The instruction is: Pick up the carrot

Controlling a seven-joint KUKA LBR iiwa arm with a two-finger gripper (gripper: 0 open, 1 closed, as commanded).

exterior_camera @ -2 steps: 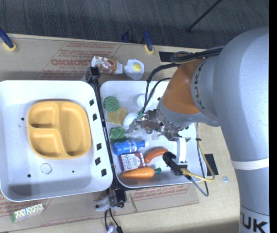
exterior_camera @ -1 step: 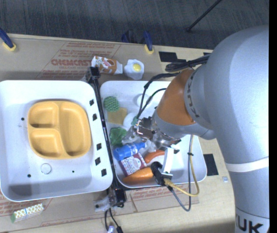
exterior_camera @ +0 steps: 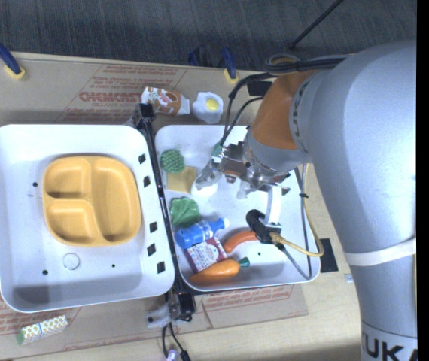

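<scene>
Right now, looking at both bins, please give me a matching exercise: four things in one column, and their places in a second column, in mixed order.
Things:
1. carrot
2. yellow divided plate
3. blue bottle
4. green leafy toy

Places:
A. in the left bin
B. at the right bin's near edge
C. just above the blue bottle
D. right bin, between the leafy toy and the carrot

Pairs: 1-B, 2-A, 3-D, 4-C

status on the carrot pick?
Gripper over right bin, above the toys. Carrot lying at the bin's near wall, not gripped. Blue bottle and a sausage lie right beside it.
</scene>
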